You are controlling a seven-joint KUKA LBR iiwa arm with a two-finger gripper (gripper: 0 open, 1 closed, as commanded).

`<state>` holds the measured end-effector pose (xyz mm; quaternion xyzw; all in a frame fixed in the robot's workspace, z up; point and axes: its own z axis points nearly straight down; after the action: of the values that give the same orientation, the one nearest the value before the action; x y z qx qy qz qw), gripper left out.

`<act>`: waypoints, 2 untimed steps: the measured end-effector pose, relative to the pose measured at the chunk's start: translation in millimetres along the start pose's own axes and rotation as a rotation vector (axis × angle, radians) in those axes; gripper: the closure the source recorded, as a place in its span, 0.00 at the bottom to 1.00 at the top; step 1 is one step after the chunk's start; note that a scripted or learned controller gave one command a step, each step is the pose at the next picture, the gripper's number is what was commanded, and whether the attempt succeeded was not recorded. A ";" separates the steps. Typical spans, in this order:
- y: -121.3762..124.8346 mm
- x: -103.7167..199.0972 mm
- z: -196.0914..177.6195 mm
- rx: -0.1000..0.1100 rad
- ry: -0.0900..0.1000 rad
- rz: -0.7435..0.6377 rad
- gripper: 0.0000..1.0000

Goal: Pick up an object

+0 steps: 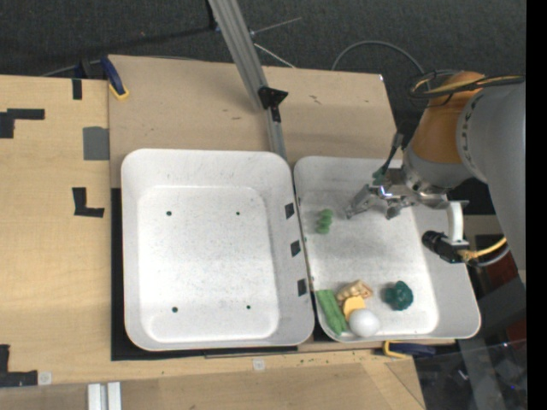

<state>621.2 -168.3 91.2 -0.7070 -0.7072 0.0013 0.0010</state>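
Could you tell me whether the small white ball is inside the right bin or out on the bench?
Inside: the white ball rests within the right bin, near its front rim.

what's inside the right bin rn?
Right bin: small green piece near its left wall; along the front edge a green block, tan piece, white ball and teal lump. The arm covers the back right corner.

We see two shallow white plastic bins side by side on the bench: the left bin (137, 229) and the right bin (444, 314). In the right bin, a small green lump (324, 221) lies near its left wall. Along its front edge lie a flat green block (332, 310), a tan toy (353, 295), a white ball (364, 323) and a dark green rounded object (397, 295), towards the front right.
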 end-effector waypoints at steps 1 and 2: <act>0.8 0.8 -12.2 -0.001 0.000 -0.002 1.00; 0.5 11.3 -61.7 -0.007 0.000 -0.002 1.00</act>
<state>621.9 -157.0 152.9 -0.7062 -0.7080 -0.0011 -0.0014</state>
